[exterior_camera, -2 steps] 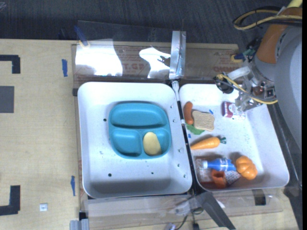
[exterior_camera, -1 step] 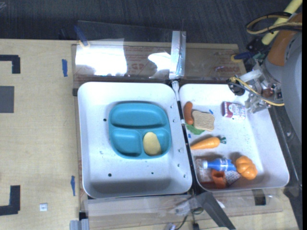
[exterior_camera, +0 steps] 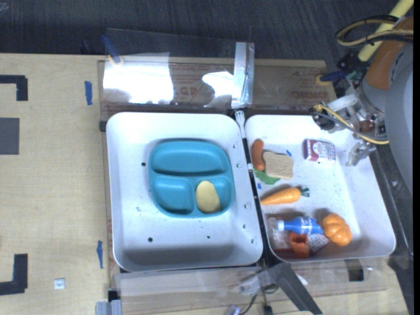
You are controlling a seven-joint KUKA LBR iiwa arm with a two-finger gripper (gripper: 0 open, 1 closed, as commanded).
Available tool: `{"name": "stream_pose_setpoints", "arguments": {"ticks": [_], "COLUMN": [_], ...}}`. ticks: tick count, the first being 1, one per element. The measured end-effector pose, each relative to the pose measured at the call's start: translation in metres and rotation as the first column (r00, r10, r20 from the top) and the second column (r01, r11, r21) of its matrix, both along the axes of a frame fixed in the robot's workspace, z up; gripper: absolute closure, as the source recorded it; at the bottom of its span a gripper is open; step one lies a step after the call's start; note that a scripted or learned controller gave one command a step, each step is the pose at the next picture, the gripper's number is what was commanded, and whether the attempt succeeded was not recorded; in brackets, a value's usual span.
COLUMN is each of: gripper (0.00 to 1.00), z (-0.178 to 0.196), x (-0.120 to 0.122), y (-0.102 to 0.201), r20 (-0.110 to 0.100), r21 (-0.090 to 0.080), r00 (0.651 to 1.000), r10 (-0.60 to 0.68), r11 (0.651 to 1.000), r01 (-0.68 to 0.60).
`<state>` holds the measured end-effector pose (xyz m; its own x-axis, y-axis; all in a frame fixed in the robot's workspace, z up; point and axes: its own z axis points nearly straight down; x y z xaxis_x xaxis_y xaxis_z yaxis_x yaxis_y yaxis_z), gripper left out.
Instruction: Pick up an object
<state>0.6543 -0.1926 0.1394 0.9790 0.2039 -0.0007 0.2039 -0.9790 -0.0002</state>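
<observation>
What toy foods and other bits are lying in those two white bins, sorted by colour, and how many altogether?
Orange: 2, the carrot and the small pumpkin
Blue: 2, the divided tray and the bottle
Yellow: 1, the lemon
Red-brown: 1, the sausage
Tan: 1, the bread slice
Purple-and-white: 1, the small carton
Total: 8

— We are seeing the arm (exterior_camera: 394, 77) showing a grey shell with an orange band, yes?

— Yes, and yellow and black cables (exterior_camera: 367, 31) are looping over it. We are noticing metal parts shining at the wrist (exterior_camera: 351, 120).
</observation>
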Motion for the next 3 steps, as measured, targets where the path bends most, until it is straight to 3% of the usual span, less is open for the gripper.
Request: {"name": "stream_pose_setpoints", "arguments": {"ticks": [1, 2, 3], "gripper": [0.00, 0.00, 1.00], "z": [-0.027, -0.026, -0.015], "x": [-0.011, 0.007, 0.008], "y": [0.064, 0.059, 0.060], "r20": [-0.005, 0.001, 0.004], "r21": [0.004, 0.001, 0.003], "r00": [1.000, 1.000, 1.000], "r10": [0.011, 0.000, 0.000], "r11": [1.000, 1.000, 1.000], "r01": [-0.011, 0.000, 0.000]}}
